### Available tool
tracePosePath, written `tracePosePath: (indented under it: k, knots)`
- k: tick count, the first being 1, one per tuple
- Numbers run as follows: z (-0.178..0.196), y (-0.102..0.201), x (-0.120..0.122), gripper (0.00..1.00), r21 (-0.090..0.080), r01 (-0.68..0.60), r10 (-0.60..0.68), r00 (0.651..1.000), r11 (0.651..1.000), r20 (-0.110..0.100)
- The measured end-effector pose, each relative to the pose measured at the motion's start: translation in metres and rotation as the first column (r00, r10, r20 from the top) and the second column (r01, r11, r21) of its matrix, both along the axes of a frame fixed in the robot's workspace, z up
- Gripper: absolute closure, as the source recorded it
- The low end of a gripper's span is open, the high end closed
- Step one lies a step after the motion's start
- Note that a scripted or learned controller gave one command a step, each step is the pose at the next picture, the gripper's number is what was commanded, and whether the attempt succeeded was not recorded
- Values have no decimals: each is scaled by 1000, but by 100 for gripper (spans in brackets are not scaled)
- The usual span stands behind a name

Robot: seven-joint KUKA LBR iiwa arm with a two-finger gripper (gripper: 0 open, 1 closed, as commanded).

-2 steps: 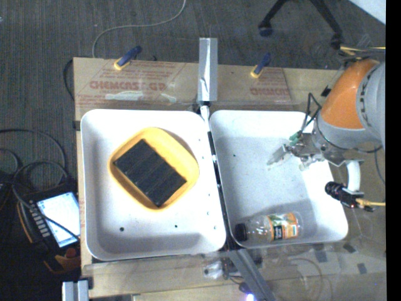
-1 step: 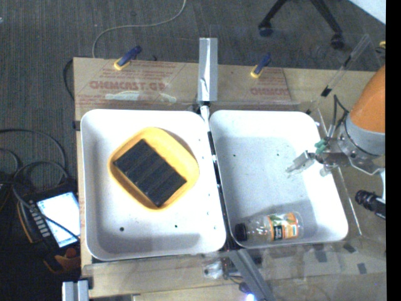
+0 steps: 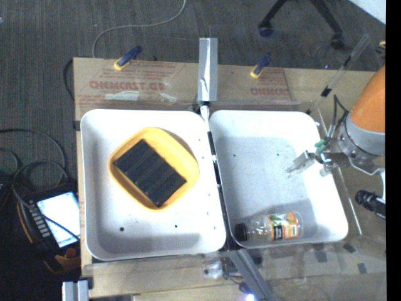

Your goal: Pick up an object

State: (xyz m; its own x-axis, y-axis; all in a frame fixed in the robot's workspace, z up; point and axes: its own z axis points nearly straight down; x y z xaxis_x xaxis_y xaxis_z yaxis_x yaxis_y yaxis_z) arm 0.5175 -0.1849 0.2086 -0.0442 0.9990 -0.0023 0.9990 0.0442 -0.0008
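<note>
The bottle (image 3: 270, 226) lies on its side along the near wall of the right bin (image 3: 263, 143), cap toward the left bin (image 3: 100, 231). My tool (image 3: 307, 162) hovers over the right bin's far-right part, well apart from the bottle and pinching nothing. I judge I'm at the approach; next I must travel to the bottle and descend. Whether my tool is spread I cannot tell: it's small and blurred.

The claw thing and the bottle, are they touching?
Apart. The camera view shows bare white bin floor between the gripper and the bottle lying below it.
</note>
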Motion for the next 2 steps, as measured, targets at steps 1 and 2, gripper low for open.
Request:
tracePosePath:
  k: [1, 2]
  knots:
    - [101, -5, -33, 0, -1, 58, -58, 998, 998, 2]
    - [-89, 50, -34, 0, 5, -201, 201, 980, 980, -2]
